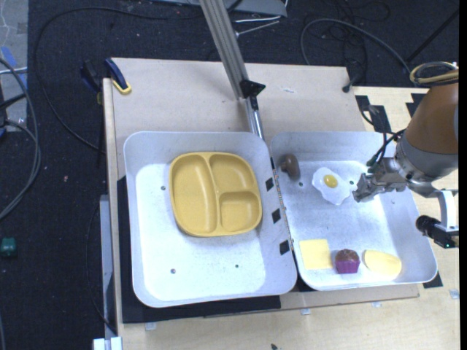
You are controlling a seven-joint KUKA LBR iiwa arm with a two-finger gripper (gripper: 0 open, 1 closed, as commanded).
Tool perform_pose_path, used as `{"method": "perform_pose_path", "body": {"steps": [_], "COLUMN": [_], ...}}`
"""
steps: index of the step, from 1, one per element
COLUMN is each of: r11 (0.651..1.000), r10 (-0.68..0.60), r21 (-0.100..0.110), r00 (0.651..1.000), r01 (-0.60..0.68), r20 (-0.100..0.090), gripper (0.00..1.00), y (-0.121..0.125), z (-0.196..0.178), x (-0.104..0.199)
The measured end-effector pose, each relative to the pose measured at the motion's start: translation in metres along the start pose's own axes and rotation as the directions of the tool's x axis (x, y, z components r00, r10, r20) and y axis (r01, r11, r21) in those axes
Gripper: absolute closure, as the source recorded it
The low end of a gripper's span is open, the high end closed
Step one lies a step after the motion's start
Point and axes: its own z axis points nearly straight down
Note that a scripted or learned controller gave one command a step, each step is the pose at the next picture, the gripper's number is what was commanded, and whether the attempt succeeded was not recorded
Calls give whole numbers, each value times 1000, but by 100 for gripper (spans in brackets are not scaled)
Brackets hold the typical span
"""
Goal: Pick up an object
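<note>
The right bin [394, 224] holds a toy fried egg [330, 184] near its back, a small brown piece [290, 165] at its back left, and along its front a yellow cheese square [315, 254], a purple-and-brown piece [346, 260] and a pale yellow lemon-like piece [382, 263]. My gripper [363, 189] reaches in from the right and sits low over the bin floor, just right of the fried egg. Nothing shows between its fingers.
The left bin [146, 268] carries a yellow divided tray [216, 193]. A metal pole [226, 42] slants down from the top to the seam between the bins. Cables lie on the dark floor around the bench.
</note>
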Motion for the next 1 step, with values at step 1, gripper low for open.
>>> {"method": "perform_pose_path", "body": {"steps": [1], "r11": [1000], "r10": [0], "r21": [0], "r00": [1000], "r01": [0], "r20": [1], "gripper": [100], "y": [-3], "z": [-46], "x": [-7]}}
